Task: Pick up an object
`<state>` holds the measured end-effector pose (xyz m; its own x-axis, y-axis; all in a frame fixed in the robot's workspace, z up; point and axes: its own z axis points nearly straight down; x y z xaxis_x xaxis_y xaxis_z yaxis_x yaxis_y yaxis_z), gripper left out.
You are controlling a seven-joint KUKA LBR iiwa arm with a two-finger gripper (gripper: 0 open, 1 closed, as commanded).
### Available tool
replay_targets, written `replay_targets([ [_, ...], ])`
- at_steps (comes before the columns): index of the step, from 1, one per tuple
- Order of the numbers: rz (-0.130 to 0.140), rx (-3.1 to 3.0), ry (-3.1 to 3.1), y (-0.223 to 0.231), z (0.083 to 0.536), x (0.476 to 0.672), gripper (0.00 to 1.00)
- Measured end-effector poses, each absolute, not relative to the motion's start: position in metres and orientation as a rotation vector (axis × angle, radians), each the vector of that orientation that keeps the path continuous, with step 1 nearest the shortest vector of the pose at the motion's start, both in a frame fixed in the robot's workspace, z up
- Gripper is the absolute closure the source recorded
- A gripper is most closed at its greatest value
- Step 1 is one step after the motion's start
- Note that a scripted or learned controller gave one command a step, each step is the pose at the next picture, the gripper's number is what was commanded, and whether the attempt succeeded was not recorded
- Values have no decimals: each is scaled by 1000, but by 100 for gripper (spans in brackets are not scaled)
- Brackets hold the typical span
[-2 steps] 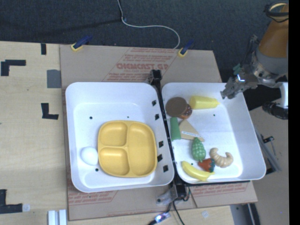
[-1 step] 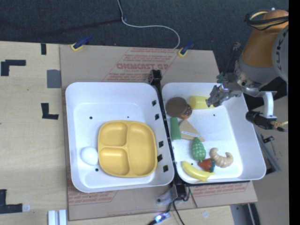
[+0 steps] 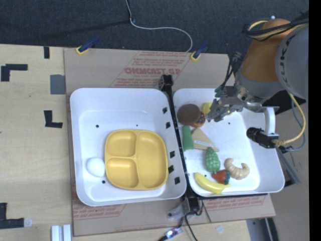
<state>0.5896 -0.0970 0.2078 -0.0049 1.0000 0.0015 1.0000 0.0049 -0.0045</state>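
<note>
Hovering over the upper part of the right bin, the gripper sits right-centre of frame, just right of the brown round item and by a small yellow piece; can't tell whether it's spread or closed, too dark and small; nothing visibly held, so pick prob not yet made.

Candidate objs all crowd the bin's left and lower side: green cylinder touching a tan wedge; below them a green bumpy veg, red piece, croissant, banana at lower edge. Left bin at frame centre-left holds a yellow divided plate w/ a white ball just beside it.

Risks, as I judge: brown item lies close to the divider btw bins, so a descent there could clip the wall or nudge it away; round shape may squirt out of a pinch; packed neighbours mean a grab could catch two things or none; the cable near the arm's right might snag.
</note>
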Motion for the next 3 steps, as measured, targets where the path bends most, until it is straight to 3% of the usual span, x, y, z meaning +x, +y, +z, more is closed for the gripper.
replay_targets([
  [3, 1, -2210, -2228, 68, 210, 544, 100],
])
